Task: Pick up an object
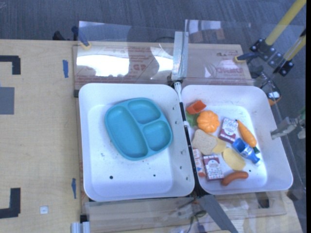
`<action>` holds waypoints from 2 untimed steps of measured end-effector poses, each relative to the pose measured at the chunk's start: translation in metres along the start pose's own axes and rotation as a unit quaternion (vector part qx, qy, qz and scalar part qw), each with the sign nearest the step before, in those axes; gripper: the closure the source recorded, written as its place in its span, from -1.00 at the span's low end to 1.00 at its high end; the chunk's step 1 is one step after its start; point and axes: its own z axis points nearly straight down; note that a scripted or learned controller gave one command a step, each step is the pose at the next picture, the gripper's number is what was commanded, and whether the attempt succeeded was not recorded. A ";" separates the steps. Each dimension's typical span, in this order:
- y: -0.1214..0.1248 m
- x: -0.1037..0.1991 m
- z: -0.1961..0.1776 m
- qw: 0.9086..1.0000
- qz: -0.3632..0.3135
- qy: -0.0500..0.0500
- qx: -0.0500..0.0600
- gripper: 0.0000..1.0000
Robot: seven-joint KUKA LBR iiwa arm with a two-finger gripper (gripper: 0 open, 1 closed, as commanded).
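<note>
nothing had been picked up at this moment, as far as could be judged - the task was taken to be at its very start

every candidate object was seen lying in the right bin (279, 174), crowded toward that bin's left and middle. an orange pumpkin (210, 121) was set near the dividing edge, with a red pepper (196, 107) just behind it and a bread slice (204, 141) just in front. a carrot (246, 133) was laid at a slant to the right, near a blue bottle (245, 150), and a red-and-white carton (228, 129) was lodged between the pumpkin and the carrot. a second carton (213, 167) and a sausage (235, 177) were found closest to the near wall, with a yellow piece (234, 159) lying between the bottle and the sausage. several of these were touching or overlapping, so a clean grasp was judged harder in the middle of the heap than at its edges - the sausage and the carrot were judged the more exposed

the left bin (87, 144) was occupied by a blue divided plate (139, 127), lying flat with nothing in its compartments

the state of the pincer could not be told here, and nothing was seen to be held. the whole of the work was therefore judged to be left: the approach, the closing on one object and the lift
</note>
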 end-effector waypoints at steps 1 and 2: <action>0.052 0.055 0.156 0.998 -0.058 -0.002 -0.004 -1.00; 0.070 0.036 0.177 0.998 -0.069 0.006 -0.002 -1.00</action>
